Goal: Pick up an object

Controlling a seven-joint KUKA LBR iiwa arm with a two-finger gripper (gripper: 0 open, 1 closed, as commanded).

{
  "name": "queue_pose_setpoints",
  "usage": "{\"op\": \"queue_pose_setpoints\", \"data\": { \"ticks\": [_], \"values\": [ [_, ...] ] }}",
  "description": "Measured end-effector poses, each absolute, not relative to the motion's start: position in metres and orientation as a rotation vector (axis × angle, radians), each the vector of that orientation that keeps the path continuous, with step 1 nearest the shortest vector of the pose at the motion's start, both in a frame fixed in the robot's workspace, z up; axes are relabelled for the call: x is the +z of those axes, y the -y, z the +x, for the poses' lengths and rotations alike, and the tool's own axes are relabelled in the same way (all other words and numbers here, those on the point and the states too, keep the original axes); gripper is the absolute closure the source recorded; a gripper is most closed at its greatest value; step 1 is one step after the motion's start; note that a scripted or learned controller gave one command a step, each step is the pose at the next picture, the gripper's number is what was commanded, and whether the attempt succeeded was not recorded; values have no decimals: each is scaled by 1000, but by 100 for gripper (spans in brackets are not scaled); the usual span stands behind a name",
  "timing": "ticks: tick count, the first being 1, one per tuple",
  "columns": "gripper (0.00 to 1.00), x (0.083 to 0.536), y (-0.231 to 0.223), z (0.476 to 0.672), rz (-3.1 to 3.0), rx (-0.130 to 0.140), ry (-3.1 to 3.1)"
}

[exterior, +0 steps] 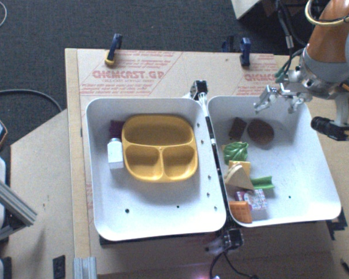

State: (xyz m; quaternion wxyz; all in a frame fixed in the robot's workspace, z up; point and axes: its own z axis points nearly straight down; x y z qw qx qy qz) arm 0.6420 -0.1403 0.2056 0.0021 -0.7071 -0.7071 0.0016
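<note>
Camera view, tool point(278, 99) apparently open, above right bin point(314, 156)

A yellow divided plate point(159, 146) sits in the white left bin point(99, 202); a brown round lump point(260, 131) and green leaf point(236, 151) lie in the white right bin point(314, 179).

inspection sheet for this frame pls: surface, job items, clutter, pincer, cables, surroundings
Surface: two white bins, left bin and right bin, on a printed board.
Job's things: right bin holds a brown disc, dark block, green leafy piece, tan wedge, orange piece.
Clutter: yellow divided tray and small white bottle in left bin.
Grippers: pincer open, above right bin's far edge, holding nothing.
Cables: white cable on floor at left.
Surroundings: dark carpet, blue clamps.
</note>
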Motion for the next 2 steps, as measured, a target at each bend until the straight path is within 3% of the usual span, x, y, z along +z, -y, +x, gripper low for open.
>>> {"op": "queue_pose_setpoints", "data": {
  "ticks": [2],
  "values": [
    [0, 103, 144, 644, -2217, 7, 2217]
  ]
}}
